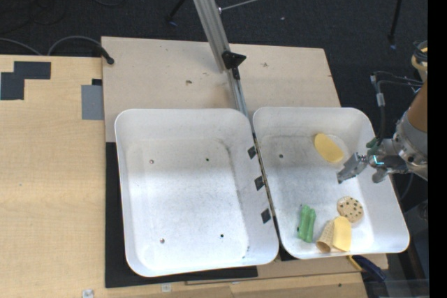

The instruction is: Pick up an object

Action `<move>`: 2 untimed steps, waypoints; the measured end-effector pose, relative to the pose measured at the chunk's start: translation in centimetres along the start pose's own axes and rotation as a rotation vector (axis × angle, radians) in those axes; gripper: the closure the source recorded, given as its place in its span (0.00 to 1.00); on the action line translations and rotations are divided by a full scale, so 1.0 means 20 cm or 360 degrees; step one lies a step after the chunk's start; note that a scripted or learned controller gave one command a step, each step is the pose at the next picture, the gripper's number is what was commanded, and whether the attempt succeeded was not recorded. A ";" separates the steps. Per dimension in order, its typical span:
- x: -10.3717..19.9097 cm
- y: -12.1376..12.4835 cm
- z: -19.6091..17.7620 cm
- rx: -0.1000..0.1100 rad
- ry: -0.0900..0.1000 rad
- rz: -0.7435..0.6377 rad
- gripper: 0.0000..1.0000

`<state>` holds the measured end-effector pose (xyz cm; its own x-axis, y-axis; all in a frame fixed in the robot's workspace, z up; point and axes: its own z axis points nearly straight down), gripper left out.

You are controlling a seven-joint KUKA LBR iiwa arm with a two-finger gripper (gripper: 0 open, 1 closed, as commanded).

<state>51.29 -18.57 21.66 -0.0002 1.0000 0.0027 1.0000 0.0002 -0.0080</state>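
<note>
The end effector point(362, 169) is hanging over the right bin point(293, 123), close to that bin's right wall and about halfway along it, with the grey arm point(419, 129) reaching in behind it from the right. Its two fingers are standing apart, one dark finger point(348, 171) pointing left toward the bin's middle and the other sitting nearer the wall, and nothing is lying between them, so it is open and gripping no object. A yellow oval piece point(328, 147) is lying just up and left of the end effector, near the far right corner of the bin, apart from the fingertips. A round tan cookie with dark spots point(350, 208) is resting below the end effector, toward the near right corner. Just beside it, nearer the bin's front edge, a pale yellow cone-shaped piece point(335, 234) is lying tilted. A green object point(306, 223) is lying to the left of the cone, close to it, along the front part of the bin. The left bin point(140, 128) is sitting beside the right one on the desk point(160, 70), their inner walls touching.
</note>
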 end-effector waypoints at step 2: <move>-0.05 -0.02 0.28 0.0001 0.0000 0.0002 0.00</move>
<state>50.93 -19.46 16.15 0.0008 1.0000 0.0029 1.0000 -0.0008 -0.0087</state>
